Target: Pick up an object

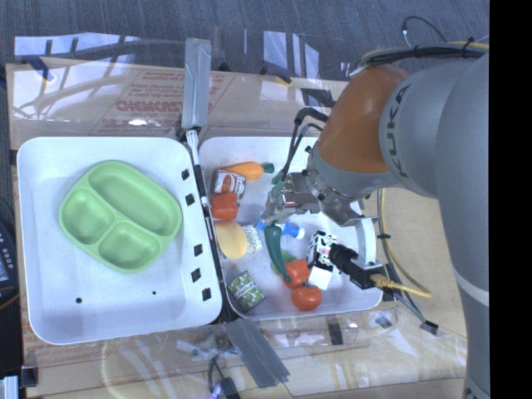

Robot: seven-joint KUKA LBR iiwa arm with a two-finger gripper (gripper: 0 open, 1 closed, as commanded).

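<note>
Fingers' state cannot be told; green plate (pixel 120 214) fills left bin (pixel 41 306), toy food (pixel 287 260) the right bin (pixel 357 302).

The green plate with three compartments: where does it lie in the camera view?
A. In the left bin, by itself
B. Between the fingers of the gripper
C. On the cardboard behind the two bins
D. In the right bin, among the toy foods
A: the green plate lies flat on the floor of the left bin, while the toy foods are gathered in the right bin.
</note>
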